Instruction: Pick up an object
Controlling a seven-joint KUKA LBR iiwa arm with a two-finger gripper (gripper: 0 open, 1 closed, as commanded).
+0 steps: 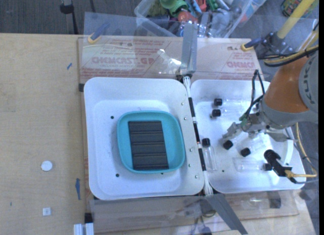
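black cap (227, 144) beside end effector (237, 130)

Arm (291, 94) reaches over the right bin (283, 175), gripper (238, 130) low among small black caps (206, 142). Left bin (98, 97) holds a teal tray (124, 127) with a dark ridged block (147, 145).

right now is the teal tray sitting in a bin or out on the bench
In a bin. The teal tray lies flat inside the left white bin, white rim showing all around it, with a dark ribbed slab on it.

Matt white plastic bins (101, 92), a smooth teal plastic tray (124, 127) and a pale wooden bench (35, 102).
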